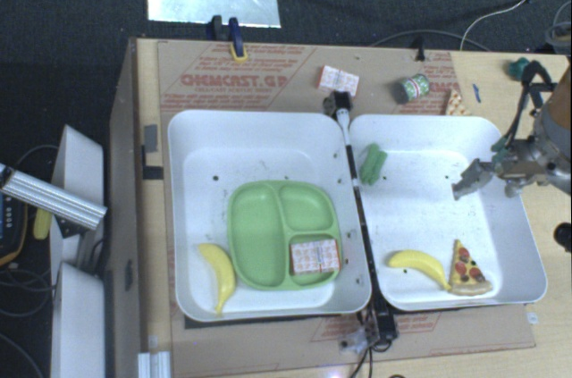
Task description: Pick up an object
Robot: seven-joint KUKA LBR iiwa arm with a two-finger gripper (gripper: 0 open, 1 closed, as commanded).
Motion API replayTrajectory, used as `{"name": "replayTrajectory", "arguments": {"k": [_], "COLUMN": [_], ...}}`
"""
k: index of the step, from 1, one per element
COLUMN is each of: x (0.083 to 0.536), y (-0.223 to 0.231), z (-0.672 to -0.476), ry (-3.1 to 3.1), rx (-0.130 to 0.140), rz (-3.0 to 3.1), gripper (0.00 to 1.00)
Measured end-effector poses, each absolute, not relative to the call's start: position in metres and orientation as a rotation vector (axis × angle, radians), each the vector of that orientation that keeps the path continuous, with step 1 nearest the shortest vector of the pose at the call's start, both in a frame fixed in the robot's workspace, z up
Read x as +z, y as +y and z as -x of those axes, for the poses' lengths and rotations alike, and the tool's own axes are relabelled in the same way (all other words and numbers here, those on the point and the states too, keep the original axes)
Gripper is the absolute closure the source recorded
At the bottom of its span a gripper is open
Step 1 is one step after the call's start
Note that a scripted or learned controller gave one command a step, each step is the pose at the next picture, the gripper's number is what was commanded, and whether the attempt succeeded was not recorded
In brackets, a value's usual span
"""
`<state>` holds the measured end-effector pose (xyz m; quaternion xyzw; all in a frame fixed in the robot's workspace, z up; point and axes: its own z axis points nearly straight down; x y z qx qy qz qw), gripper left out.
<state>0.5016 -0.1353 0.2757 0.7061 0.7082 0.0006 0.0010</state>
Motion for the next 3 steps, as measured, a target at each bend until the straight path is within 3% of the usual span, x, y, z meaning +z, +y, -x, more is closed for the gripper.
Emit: {"name": "replayTrajectory", "arguments": {"k": [1,2,3], "x": [0.115,0.084,0.089], "y": [-0.089,-0.138,-0.191], "z": [-0.523,-0.602,-0.669], "ry": [2.226,2.223,2.223], "rx": [-0.002,0.0,0.003], "rz": [-2.221,-2.217,-2.214], "gripper": [0.0,0.0,0.0]}}
